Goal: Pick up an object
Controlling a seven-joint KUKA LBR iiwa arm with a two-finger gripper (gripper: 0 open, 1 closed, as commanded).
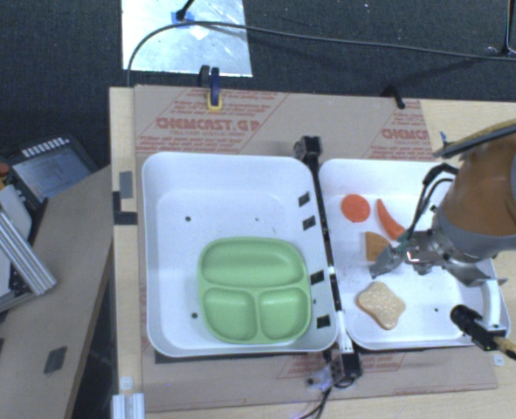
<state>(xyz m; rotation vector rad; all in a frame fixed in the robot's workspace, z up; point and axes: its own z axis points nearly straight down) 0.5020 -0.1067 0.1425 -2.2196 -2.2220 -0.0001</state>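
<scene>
In the right white bin [415, 175], the gripper [395, 260] sits low over a tan wedge-shaped piece [376, 246], seemingly touching it; whether it grips I cannot tell. A round tan biscuit [381, 305] lies near the bin's front edge.

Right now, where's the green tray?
The green tray lies in the left bin, toward its near edge, by the divider from the right bin.

A green plate [254, 288] with three parts sits in the left white bin [170, 234], and a yellow clamp [214, 90] grips the cardboard [266, 120] behind.
</scene>
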